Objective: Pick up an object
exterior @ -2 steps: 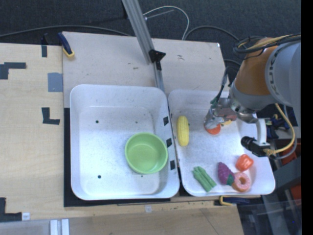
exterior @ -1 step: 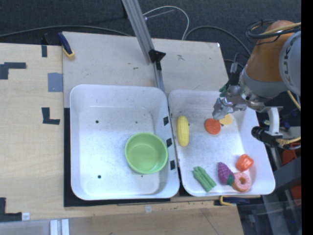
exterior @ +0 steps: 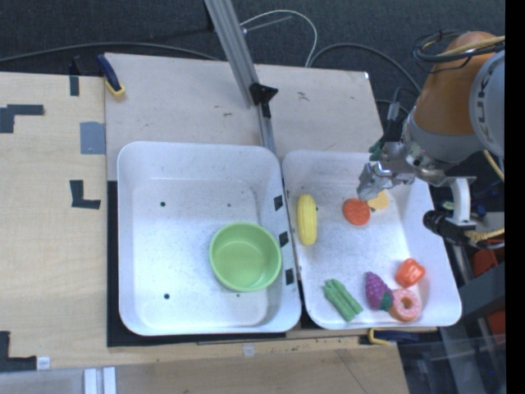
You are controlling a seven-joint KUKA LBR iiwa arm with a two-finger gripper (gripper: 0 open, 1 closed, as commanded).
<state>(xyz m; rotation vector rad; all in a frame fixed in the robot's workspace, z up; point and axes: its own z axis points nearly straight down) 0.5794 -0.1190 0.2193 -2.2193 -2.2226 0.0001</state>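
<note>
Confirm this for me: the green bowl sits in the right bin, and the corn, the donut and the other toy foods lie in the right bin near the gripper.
One detail is wrong. The camera view shows the green bowl in the left bin, not the right one. The rest holds: the corn, the donut and the other toy foods lie in the right bin, near the gripper.

no readable text, no labels, no brands, no numbers, no signs on anything in view

White bins [exterior: 148,158] hold a green bowl [exterior: 244,257], yellow corn [exterior: 307,218], an orange tomato [exterior: 356,212], purple grapes [exterior: 376,290], and a pink donut [exterior: 406,304] with sprinkles
</note>
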